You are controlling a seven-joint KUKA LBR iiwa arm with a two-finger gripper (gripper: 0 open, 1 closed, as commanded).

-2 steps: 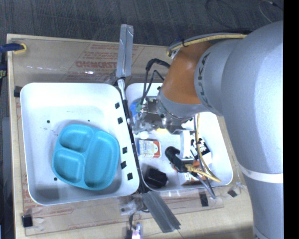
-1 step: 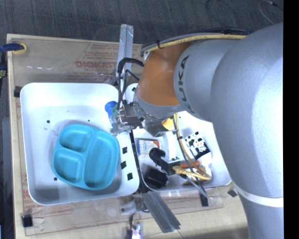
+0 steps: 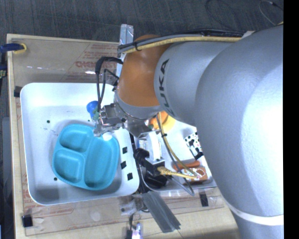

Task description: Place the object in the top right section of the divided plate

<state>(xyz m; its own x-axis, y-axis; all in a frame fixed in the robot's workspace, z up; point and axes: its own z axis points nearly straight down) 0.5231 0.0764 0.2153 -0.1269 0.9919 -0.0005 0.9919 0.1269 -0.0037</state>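
- Camera view: the gripper [image 3: 100, 121] hangs right at the plate's [image 3: 84, 156] 1 o'clock rim, in the left bin [image 3: 32, 133].
- A small blue object [image 3: 92, 106] peeks out just at the gripper's 11 o'clock, off the plate; whether it's gripped isn't clear.
- The arm [image 3: 189, 78] hides a lot, so can't tell how the gripper is set.
- Target section sits just toward 7 o'clock of the gripper, so likely a short move.

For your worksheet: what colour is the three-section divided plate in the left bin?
Turquoise blue divided plate, clearest in the camera view.
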